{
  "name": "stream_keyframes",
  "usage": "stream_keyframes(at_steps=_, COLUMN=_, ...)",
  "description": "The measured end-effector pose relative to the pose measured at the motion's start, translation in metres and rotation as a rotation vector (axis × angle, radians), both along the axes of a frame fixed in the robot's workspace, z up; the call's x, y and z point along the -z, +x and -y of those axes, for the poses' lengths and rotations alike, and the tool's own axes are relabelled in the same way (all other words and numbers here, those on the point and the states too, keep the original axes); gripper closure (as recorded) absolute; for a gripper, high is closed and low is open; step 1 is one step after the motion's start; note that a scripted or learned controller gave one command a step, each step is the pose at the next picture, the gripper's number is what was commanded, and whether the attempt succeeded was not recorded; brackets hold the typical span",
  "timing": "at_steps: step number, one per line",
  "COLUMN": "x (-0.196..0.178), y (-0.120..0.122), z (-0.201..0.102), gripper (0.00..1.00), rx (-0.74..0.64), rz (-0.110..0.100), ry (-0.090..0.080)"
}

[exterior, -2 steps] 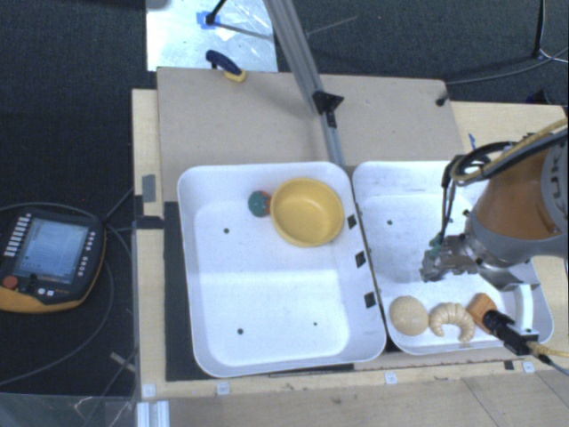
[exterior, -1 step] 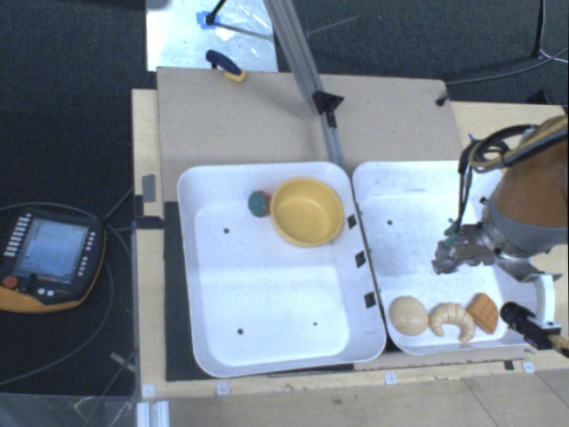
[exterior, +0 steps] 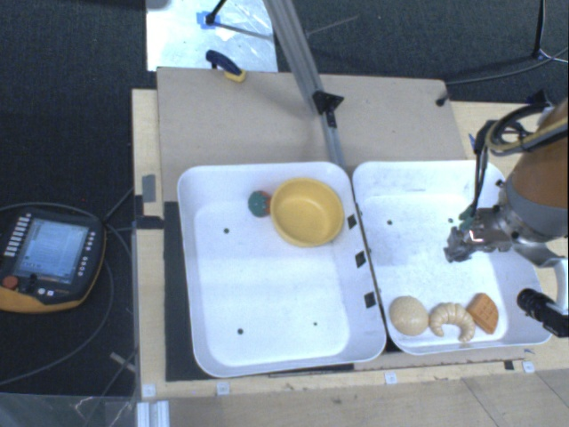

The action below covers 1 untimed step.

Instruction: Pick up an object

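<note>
- The table point(exterior: 391, 118) carries two shallow white bins side by side.
- The left bin point(exterior: 267, 327) holds a yellow bowl point(exterior: 307, 212) near its back right corner, with a small green ball point(exterior: 259, 204) touching the bowl's left side.
- The right bin point(exterior: 409, 238) holds three items in a row along its front edge: a beige bun point(exterior: 409, 315), a croissant point(exterior: 452, 319) just beside it, and an orange waffle-like biscuit point(exterior: 484, 312) at the right end.
- The arm point(exterior: 540, 185) reaches in from the right.
- The pincer point(exterior: 460, 245) hangs over the right bin's middle, behind the row of three and apart from them, nearest the croissant and biscuit; nothing is seen between its tips, and whether they are spread cannot be told.
- A teach pendant point(exterior: 46, 258) lies on the floor to the left.
</note>
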<state>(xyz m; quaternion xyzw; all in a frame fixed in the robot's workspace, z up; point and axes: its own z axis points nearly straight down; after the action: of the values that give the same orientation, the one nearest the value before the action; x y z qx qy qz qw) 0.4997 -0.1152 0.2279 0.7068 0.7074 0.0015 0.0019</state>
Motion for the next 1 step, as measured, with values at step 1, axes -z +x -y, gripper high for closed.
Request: stream_keyframes(at_steps=1, x=0.0037, y=0.0232, z=-0.0361, gripper=1.0, rx=-0.003, rz=-0.004, ry=0.001)
